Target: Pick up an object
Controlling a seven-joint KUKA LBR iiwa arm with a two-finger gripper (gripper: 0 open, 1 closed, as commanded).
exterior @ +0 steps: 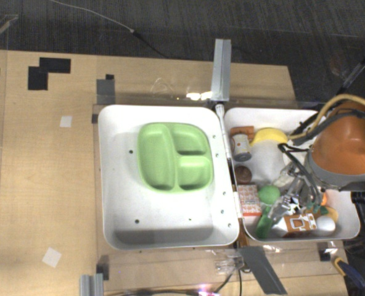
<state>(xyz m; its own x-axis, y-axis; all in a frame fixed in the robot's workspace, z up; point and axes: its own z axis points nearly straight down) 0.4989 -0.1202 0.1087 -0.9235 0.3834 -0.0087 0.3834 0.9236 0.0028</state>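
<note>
The right bin (262,117) holds a clutter of small objects: a yellow lemon-like piece (269,135), a small can (240,147), a green ball (269,195), a green bottle-shaped item (266,222), a red-and-white packet (248,200) and a brown-and-white box (299,222). My arm with its orange band (346,143) reaches in from the right. The gripper (291,199) hangs low over the bin's near right part, just right of the green ball and above the brown-and-white box.
The left bin (118,165) holds a green divided tray (174,156). A metal post (221,69) stands at the back between the bins. Wooden bench surface lies to the left.
</note>
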